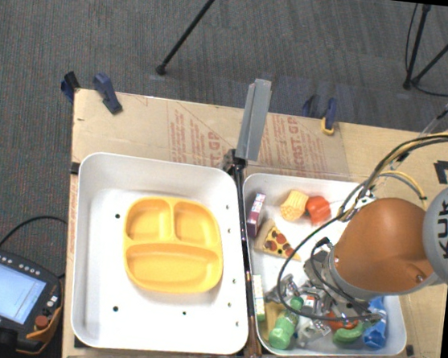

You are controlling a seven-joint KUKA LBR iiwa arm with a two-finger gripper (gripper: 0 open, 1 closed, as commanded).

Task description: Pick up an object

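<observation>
Reaching down into the right bin (395, 343), the pincer (314, 303) is hanging over cluttered toys; its state I cannot tell. One green bottle (282, 330) is lying just below it, long axis running up-down. One pizza slice (276, 241) above, one yellow tray (174, 243) far left.

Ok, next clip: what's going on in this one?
The grey arm's tool is down in the right-hand white bin, among small toys near its front edge: a green bottle-shaped toy and a blue piece. A toy pizza slice lies further back. The left white bin holds a yellow divided tray. Whether anything is gripped cannot be told.
</observation>
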